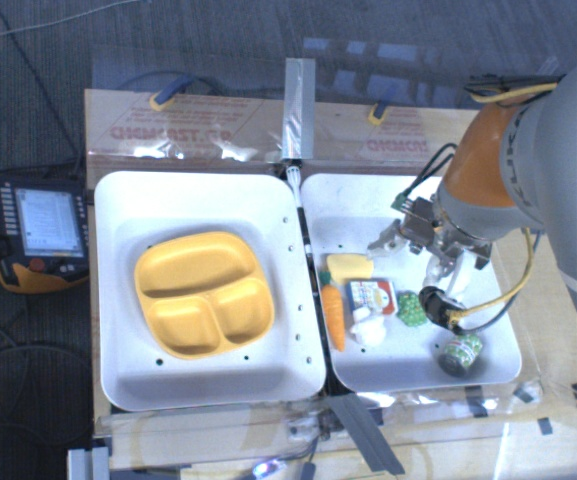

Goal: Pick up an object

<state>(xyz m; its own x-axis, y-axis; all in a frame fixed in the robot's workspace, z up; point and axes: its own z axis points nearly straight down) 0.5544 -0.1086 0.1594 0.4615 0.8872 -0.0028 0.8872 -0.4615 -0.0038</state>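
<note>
The right bin (348, 213) holds several small items. A pale yellow block (350, 266) lies by the bin's left wall, with an orange carrot (334, 318) just below it. Beside them sit a red and white packet (371, 296), a small white piece (369, 332), a green broccoli-like piece (411, 311) and a dark green can (460, 353) near the front right corner. My gripper (430, 240) hangs over the middle of this bin, up and right of the yellow block and above the green piece. Nothing shows in its grasp.
A yellow divided plate (204, 293) lies in the left bin (118, 368). A handheld control pendant (38, 230) rests on the floor to the left. A yellow and black cable (488, 308) loops from the wrist over the right bin's right side.
</note>
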